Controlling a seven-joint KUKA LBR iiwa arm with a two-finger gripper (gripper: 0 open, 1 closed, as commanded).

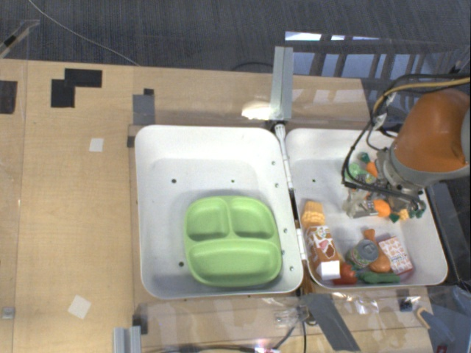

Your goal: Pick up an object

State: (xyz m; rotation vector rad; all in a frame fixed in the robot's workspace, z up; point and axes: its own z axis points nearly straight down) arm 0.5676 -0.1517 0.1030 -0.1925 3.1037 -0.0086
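Scanning from the left bin across to the arm:

Left bin (158, 197): it holds a green divided plate (232, 240), well apart from the arm and lying toward 9 o'clock from it.

Right bin (324, 157): small toy foods crowd its near and right parts.

Corn cob (313, 213): yellow and stubby, at the bin's left wall, toward 9 o'clock from the arm's wrist.

Carton (323, 248): orange and white, its long axis running from 12 to 6 o'clock, just below the corn.

Tin can (363, 254): grey and round, seen from the top, toward 6 o'clock from the wrist, beside a small patterned box (395, 254).

Orange piece (382, 207): small, rounded, bright orange, in the back right part of the right bin, directly under the wrist among small green bits.

Gripper (377, 206): reaching in from 3 o'clock, low over the right bin's back right part; the orange band and cables hide the tips, so I cannot tell if it is spread or closed, or if it holds anything.

Key relation: the orange piece is the likeliest target, since it lies right at the tool tip, barely toward 3 o'clock of it, so a short straight descent looks sufficient.

Risk: its close neighbours could be nudged or caught along with it.
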